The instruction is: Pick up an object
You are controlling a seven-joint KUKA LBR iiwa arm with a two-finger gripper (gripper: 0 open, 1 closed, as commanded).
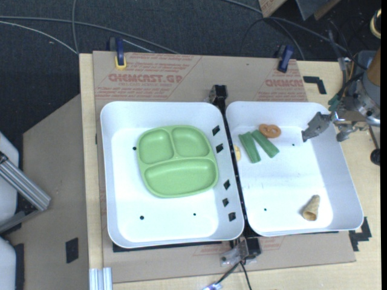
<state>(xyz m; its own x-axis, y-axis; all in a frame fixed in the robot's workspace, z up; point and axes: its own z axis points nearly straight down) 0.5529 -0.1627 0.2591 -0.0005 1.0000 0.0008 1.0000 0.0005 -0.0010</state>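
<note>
We've got the gripper (327, 127) hanging over the right bin's (338, 180) top-right edge, jaws spread, nothing in them. Two green sticks (257, 145), an orange ring (269, 130) and a tan cone (311, 208) sit there; the green divided plate (177, 161) fills the left bin (121, 210).

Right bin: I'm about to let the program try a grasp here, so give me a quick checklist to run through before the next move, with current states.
1. Graspable things in the right bin: ok; two green sticks, an orange ring and a tan cone.
2. Gripper free of any object: ok; nothing between its fingers.
3. Gripper over a target: not ok; it sits at the bin's upper right edge, away from every item.
4. Cone isolated for a clean grasp: ok; it lies alone.
5. Sticks separated: not ok; they lie side by side, close to the ring.
</note>
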